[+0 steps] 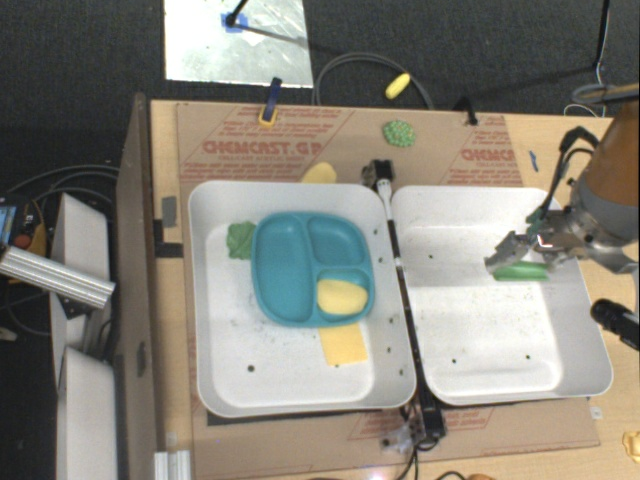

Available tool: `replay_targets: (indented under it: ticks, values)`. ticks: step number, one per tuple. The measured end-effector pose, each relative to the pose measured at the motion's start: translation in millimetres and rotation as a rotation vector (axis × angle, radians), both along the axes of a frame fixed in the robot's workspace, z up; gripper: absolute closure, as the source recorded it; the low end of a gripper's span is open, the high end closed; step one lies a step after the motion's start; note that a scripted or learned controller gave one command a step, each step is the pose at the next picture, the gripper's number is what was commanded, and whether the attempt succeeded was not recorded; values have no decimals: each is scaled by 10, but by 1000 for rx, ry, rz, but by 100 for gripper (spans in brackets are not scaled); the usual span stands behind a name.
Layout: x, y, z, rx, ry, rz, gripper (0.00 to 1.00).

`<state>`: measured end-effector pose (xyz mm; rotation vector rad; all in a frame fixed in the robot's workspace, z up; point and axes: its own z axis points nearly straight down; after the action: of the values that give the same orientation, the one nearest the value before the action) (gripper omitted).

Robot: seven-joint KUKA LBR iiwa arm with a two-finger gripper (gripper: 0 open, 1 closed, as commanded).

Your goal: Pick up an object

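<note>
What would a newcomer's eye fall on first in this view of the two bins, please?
Most likely the blue divided plate in the left bin, with a yellow lemon-like piece in its lower right compartment. Next, the gripper reaching into the right bin, right over a green object.
</note>
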<state>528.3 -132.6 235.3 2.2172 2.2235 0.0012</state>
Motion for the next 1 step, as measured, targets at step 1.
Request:
replay_targets:
  ticks: [1]
  values:
    - [547, -417, -929, -2, -2, -2, 0]
